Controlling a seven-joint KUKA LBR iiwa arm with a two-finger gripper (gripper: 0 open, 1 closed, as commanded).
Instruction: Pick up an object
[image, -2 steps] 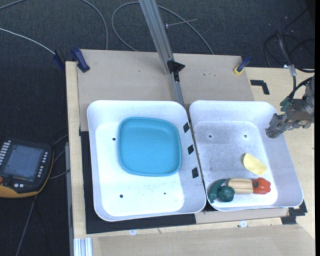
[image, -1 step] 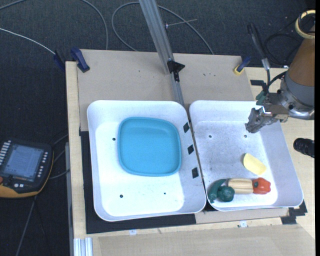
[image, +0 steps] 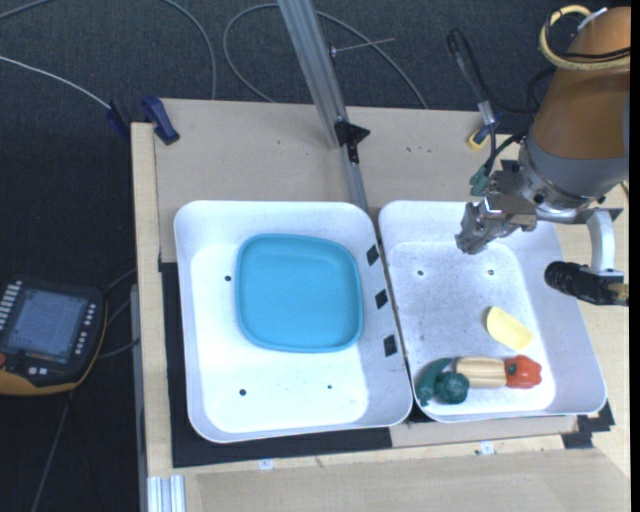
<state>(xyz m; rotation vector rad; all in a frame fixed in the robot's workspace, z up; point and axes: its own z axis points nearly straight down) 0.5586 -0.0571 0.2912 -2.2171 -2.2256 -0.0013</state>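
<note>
Gripper (image: 475, 238), state indiscernible, hangs at bin's (image: 400, 300) 12 o'clock; descend squarely over yellow piece (image: 508, 328) at 4 o'clock.

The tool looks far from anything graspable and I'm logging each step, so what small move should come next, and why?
Probably carry the tool toward the near end of the right bin. It hangs over that bin's far end, above bare floor, while the yellow piece, the wooden toy with a red tip and the green object all lie at the near end.

No readable text, labels or numbers anywhere; the handheld pendant (image: 45, 335) off the worktop's (image: 250, 150) left edge has a lit screen, too blurred to read.
</note>
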